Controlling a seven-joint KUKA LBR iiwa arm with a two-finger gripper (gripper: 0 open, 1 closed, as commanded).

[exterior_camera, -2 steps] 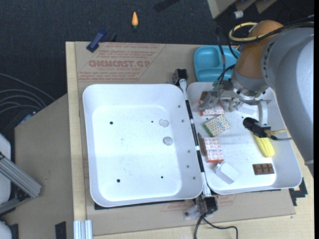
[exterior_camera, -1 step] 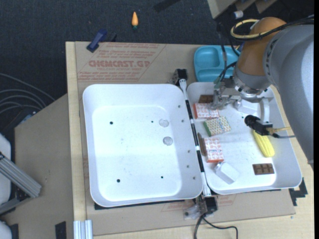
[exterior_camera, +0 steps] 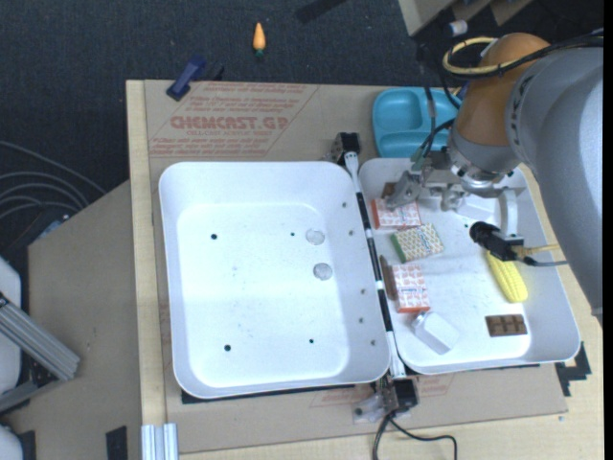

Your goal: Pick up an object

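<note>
The pincer (exterior_camera: 410, 188) is hanging over the far left corner of the right bin (exterior_camera: 465, 300), at the end of the grey arm coming in from the right. How far it is open cannot be told from this angle, and nothing is showing in its grip. Just near of it, a red-and-white box (exterior_camera: 397, 216) is lying flat on the bin floor, its far edge sitting under the pincer. A green patterned pad (exterior_camera: 418, 243) is lying just beside that box on the near right. A second red-and-white box (exterior_camera: 411, 287) is resting nearer still, along the bin's left wall, and a white block (exterior_camera: 436, 334) is lying near of it. A yellow corn cob (exterior_camera: 509, 277) is lying toward the right side, with a brown bar (exterior_camera: 505, 326) near of it.

The left bin (exterior_camera: 239, 324) is holding two small grey discs (exterior_camera: 319, 255) close to its right wall. A blue dish (exterior_camera: 406, 121) is sitting on the board (exterior_camera: 230, 113) just beyond the right bin.
</note>
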